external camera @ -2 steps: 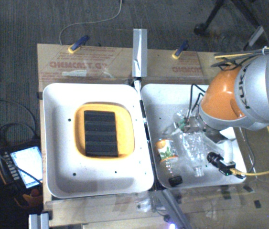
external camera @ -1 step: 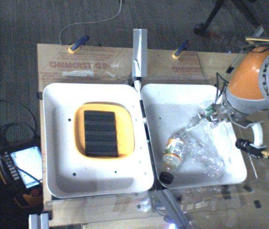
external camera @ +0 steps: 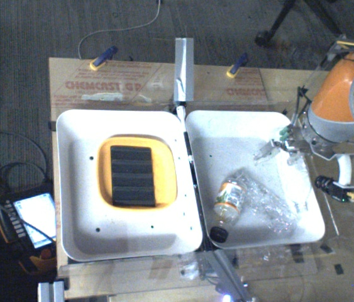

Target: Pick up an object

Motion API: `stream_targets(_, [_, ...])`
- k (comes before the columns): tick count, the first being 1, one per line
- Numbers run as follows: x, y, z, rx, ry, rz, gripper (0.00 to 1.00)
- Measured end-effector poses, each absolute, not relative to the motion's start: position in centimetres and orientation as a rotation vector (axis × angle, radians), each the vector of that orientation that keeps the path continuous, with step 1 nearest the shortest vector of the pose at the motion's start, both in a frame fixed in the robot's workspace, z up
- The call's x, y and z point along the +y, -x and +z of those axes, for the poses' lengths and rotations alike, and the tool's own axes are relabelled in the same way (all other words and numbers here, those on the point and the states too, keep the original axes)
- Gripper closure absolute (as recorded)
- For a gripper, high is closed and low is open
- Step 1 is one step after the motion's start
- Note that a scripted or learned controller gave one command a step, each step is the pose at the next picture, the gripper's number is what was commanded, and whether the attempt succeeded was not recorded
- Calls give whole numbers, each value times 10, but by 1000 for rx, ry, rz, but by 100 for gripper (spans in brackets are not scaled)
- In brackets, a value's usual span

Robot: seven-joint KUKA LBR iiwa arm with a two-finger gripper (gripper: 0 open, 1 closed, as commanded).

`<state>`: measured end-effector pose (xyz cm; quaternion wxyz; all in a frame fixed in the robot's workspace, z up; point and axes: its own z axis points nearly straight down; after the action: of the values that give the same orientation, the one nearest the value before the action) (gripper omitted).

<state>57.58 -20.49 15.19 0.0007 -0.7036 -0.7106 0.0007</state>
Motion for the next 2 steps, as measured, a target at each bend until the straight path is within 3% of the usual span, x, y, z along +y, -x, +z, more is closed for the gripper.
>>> stream_targets(1, [-114, -563, 91, -2297, 2160, -9, 0])
stream_targets(2, [-121, -630, 91, -2371, 2082, -11, 0])
